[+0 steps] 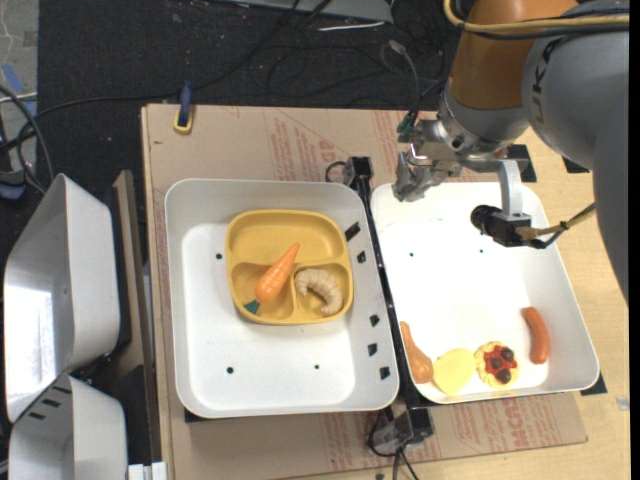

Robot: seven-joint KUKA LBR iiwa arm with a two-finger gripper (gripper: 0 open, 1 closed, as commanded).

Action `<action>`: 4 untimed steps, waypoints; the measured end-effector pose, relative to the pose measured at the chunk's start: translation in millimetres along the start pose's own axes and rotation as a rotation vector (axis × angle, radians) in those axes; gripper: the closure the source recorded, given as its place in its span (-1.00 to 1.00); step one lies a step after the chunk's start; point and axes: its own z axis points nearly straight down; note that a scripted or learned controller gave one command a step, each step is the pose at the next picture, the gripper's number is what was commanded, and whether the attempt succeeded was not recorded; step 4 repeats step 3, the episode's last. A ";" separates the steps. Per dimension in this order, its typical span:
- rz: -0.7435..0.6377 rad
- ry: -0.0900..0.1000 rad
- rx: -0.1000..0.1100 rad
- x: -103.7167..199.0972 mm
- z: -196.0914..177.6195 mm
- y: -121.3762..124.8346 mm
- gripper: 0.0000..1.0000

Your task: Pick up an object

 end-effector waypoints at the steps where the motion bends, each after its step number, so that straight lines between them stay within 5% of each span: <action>1: 0.000 0.000 0.002 55.8 16.6 -7.3 1.00; 2: 0.000 0.000 -0.001 106.4 11.3 -5.7 1.00; 3: 0.006 -0.002 -0.001 102.7 11.5 -5.6 -1.00; 4: 0.006 -0.002 -0.001 102.7 11.5 -5.6 -1.00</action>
